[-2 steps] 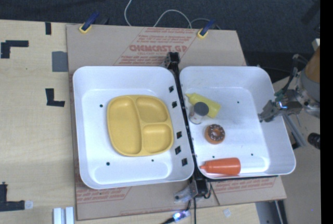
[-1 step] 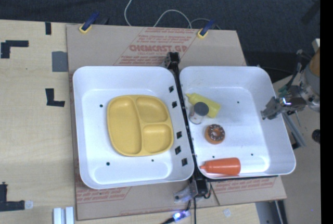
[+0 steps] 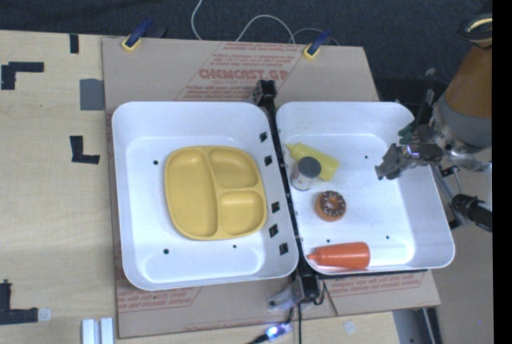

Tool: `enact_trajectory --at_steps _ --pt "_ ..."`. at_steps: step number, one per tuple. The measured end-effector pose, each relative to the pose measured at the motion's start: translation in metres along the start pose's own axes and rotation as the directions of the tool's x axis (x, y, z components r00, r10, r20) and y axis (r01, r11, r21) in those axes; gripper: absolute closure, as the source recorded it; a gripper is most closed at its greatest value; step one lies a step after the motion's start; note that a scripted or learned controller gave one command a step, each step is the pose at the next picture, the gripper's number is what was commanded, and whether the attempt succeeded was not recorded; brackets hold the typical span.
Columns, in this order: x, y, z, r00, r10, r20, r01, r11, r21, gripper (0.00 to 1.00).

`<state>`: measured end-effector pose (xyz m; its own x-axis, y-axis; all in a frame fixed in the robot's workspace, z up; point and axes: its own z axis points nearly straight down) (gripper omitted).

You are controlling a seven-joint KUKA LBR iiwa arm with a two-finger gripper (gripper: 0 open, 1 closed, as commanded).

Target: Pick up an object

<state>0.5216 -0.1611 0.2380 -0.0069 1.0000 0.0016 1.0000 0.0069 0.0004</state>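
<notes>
Nothing grabbed yet: the tool (image 3: 390, 166) hovers over the right bin (image 3: 424, 210), can't tell its grip state. The donut (image 3: 330, 206) and orange bottle (image 3: 341, 255) sit untouched nearby, down-left.

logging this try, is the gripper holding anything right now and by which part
Nothing is held. The gripper hangs over the right bin near its right side, apart from the orange bottle, the donut and the small jar.
</notes>
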Motion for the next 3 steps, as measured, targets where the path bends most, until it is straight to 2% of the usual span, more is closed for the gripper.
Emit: enact_trajectory --at_steps 3 --pt "0.158 0.016 -0.009 1.000 0.000 0.000 0.000 1.000 0.001 1.00"
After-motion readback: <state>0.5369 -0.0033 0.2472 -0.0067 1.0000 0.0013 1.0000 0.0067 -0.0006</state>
